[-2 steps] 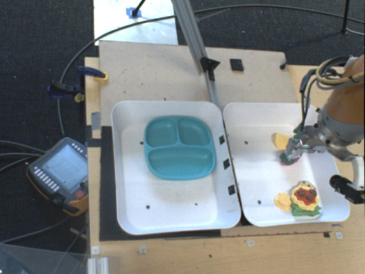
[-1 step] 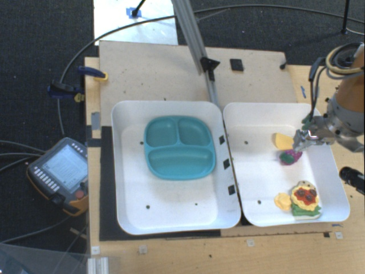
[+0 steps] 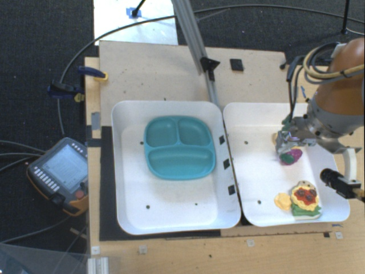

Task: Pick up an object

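Observation:
My gripper [image 3: 286, 146] is down in the right bin [image 3: 251, 170], right over a small purple and green object [image 3: 292, 155] that sits at its tip. Whether that object is between the fingers cannot be told. Nearer the bin's front right corner lies a toy pizza slice [image 3: 305, 198] with red and green toppings, and a small yellow piece [image 3: 283, 200] rests beside it on the left. A teal divided plate [image 3: 179, 147] lies in the left bin [image 3: 131, 181].
The grey and orange arm [image 3: 339, 96] reaches in from the right with cables looping above it. A metal pole [image 3: 191, 33] slants across the bench's back. A teach pendant [image 3: 60, 176] lies off the bench's left side.

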`<action>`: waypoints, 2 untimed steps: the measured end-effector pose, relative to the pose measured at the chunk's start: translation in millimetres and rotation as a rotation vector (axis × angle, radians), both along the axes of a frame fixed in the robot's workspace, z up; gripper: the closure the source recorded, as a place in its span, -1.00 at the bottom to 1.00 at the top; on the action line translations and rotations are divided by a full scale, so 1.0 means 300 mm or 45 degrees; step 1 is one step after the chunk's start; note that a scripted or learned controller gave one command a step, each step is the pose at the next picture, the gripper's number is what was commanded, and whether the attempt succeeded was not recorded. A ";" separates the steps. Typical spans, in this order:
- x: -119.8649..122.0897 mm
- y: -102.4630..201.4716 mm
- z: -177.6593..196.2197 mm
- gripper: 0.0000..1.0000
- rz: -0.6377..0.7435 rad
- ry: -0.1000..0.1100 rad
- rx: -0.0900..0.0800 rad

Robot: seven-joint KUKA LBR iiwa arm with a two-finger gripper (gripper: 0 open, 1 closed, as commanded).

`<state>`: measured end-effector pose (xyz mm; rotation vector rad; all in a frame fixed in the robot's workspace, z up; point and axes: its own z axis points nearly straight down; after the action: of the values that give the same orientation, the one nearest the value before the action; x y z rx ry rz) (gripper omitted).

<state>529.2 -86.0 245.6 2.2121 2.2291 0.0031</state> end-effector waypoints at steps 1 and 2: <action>0.033 0.167 0.008 1.00 0.001 0.000 0.001; 0.040 0.358 -0.043 1.00 0.003 0.003 0.002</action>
<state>541.2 21.5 232.8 2.2112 2.2332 0.0021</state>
